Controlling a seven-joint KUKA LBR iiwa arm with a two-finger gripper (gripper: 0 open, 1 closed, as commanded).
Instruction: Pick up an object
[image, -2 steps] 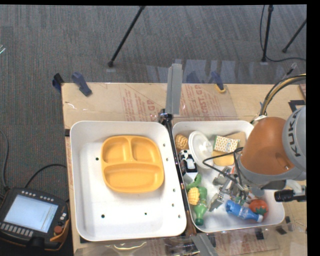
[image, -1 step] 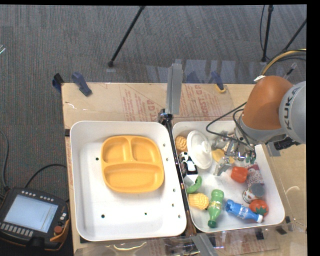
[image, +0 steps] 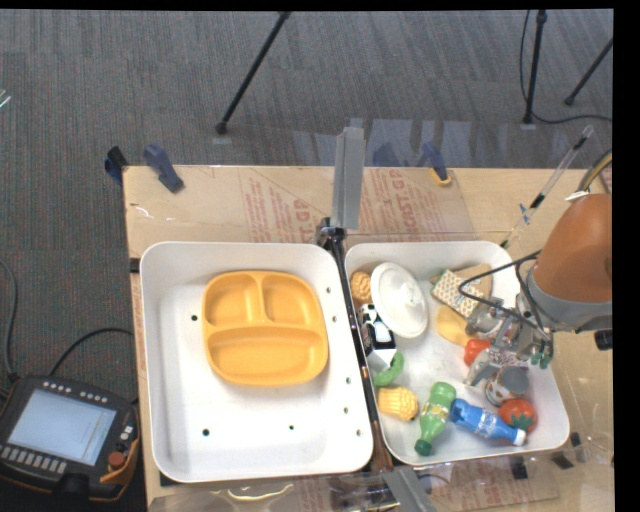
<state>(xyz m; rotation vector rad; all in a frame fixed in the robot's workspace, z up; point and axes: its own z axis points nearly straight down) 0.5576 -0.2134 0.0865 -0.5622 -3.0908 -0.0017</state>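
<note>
My gripper (image: 497, 357) hangs low over the right side of the right bin (image: 400, 458), below the orange band of the arm (image: 578, 262). Under and around it lie a small red-orange piece (image: 476, 350), a red tomato (image: 516, 413) and a blue bottle (image: 484, 422). A green bottle (image: 434, 415), a corn cob (image: 397, 403), a white bowl (image: 400, 299), a yellow item (image: 452, 326) and a checkered packet (image: 453, 289) fill the rest of that bin. A black and white toy (image: 375, 331) lies by the bin's left wall.
The left bin (image: 170, 420) holds a yellow divided plate (image: 265, 327). A grey upright post (image: 348, 180) stands behind the bins' junction. A teach pendant (image: 62, 430) lies on the floor at the lower left. Tripod legs cross the carpet behind.
</note>
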